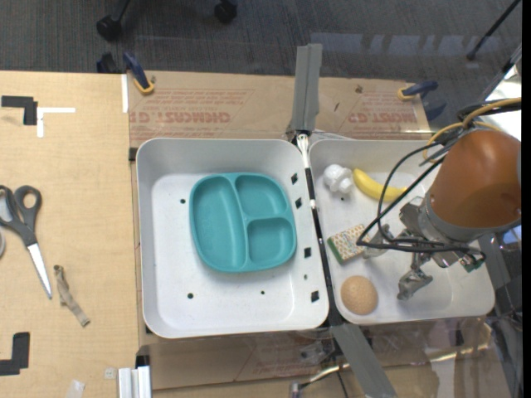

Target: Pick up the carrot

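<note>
Two shallow white plastic bins; the grey two-finger gripper [412, 284] hangs low near the front edge of the right bin [452, 298], just beside a round tan egg-shaped object [358, 294]. Gripper state: cannot tell (cables and wrist in the way).

Carrot: location cannot be told; probably hidden under the arm at the right bin's right edge. Colour and shape therefore unrecorded.

Also in the right bin: yellow banana [377, 186], green-and-white patterned packet [347, 243].

Judgement: lift clear and locate the target first, then descend square across its width, avoiding the bin wall.
</note>
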You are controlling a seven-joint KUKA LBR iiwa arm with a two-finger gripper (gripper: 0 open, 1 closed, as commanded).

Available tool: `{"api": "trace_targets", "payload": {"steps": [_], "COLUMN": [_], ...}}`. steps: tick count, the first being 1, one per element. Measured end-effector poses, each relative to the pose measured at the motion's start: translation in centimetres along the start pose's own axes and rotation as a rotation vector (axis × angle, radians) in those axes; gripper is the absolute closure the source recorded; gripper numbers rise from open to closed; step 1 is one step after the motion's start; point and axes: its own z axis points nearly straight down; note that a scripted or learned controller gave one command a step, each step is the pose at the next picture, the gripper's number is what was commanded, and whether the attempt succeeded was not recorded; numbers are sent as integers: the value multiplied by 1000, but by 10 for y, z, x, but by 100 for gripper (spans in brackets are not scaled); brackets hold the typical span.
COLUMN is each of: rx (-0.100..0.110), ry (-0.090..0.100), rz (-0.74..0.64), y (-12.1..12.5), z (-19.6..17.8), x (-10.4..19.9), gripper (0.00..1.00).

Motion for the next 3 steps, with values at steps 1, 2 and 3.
{"api": "trace_targets", "payload": {"steps": [1, 2, 3], "rx": [2, 1, 3], "ry": [-2, -1, -6], "rz": [142, 171, 174], "y": [-50, -101, -102], "z": [-43, -34, -44], "x": [-1, 7, 6], "gripper": [0, 0, 100]}}
